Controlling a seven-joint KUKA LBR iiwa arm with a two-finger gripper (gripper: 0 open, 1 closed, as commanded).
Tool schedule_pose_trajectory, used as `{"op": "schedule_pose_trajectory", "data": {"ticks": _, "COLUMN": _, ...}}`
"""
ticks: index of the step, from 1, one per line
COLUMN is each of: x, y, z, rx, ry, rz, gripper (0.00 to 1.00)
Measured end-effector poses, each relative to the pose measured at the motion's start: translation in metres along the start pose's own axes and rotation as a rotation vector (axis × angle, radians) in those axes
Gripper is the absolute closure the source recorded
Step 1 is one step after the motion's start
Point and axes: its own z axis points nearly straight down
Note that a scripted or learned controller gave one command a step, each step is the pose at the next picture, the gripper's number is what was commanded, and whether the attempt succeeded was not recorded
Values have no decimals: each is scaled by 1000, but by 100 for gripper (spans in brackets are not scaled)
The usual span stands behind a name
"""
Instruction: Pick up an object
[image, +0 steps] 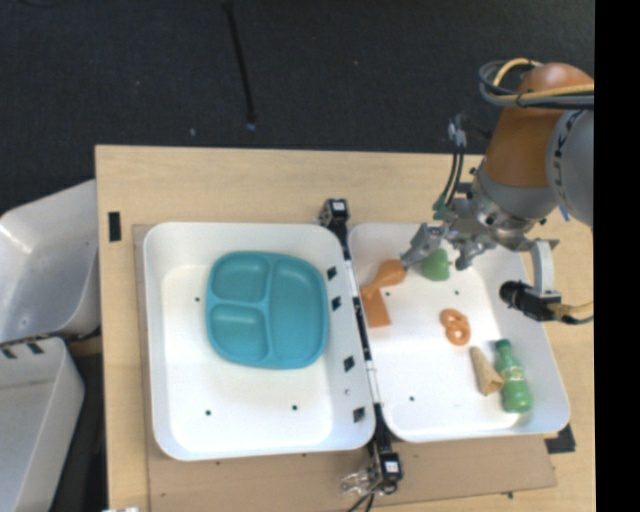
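My gripper (446, 250) hangs over the far part of the right bin (420, 415). Its two fingers are spread apart, so it is open. A small round green object (436, 266) lies just under and between the fingertips, and I cannot tell whether they touch it. To its left lies an orange carrot-like piece (389, 272), with an orange-brown block (375, 306) below that. An orange pretzel (455, 326) sits in the bin's middle. A tan cone (486, 371) and a green bottle (514, 380) lie near the right wall.
The left bin (180, 410) holds a teal divided plate (268, 308). A black clip (334, 211) sits at the far end of the ridge between the bins. A black fitting with a cable (530, 298) sticks out by the right bin's right rim.
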Motion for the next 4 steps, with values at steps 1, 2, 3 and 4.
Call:
{"op": "schedule_pose_trajectory", "data": {"ticks": 1, "x": 0, "y": 3, "z": -8, "rx": -14, "ry": -1, "rz": -2, "gripper": 0}}
{"op": "schedule_pose_trajectory", "data": {"ticks": 2, "x": 5, "y": 5, "z": 37, "rx": -10, "ry": -3, "rz": -3, "gripper": 0}}
{"op": "schedule_pose_trajectory", "data": {"ticks": 3, "x": 5, "y": 12, "z": 81, "rx": -10, "ry": -3, "rz": -3, "gripper": 0}}
{"op": "schedule_pose_trajectory", "data": {"ticks": 4, "x": 3, "y": 13, "z": 112, "rx": -14, "ry": -3, "rz": -1, "gripper": 0}}
